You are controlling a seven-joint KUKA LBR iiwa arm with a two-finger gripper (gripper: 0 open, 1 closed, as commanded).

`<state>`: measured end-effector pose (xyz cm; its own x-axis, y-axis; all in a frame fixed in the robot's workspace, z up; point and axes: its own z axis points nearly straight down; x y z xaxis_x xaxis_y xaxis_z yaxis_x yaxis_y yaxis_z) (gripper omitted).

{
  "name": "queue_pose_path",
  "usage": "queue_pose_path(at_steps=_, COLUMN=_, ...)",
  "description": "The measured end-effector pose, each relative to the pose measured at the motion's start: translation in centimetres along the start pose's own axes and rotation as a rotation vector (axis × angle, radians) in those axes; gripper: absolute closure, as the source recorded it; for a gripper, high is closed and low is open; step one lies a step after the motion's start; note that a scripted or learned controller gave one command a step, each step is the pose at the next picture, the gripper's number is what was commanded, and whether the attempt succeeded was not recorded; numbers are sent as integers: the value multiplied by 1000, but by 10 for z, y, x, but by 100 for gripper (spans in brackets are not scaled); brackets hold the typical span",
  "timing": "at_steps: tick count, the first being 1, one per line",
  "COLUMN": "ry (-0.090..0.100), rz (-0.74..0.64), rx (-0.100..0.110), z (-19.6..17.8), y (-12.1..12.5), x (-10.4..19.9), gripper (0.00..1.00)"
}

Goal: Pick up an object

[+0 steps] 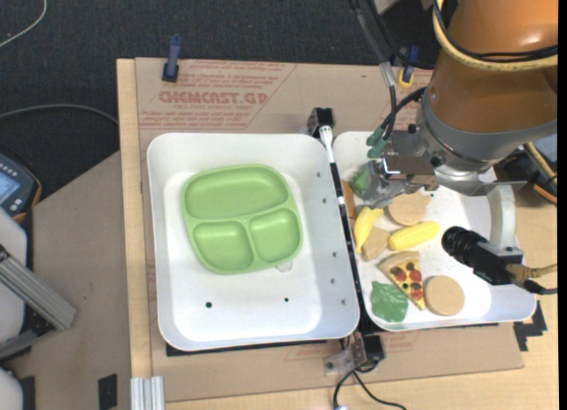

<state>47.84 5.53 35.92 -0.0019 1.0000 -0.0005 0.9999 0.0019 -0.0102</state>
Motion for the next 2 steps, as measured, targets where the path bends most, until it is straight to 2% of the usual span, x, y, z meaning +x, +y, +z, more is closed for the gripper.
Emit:
queue_pose_path(at_steps=1, ry=0, rz=7, rx=-24, z=-103, y=1, x=-48, gripper=100)
queue_pose_path(at_steps=2, ry=4, rz=-10, rx=-19, z=-157, y=-1, x=49, gripper=100)
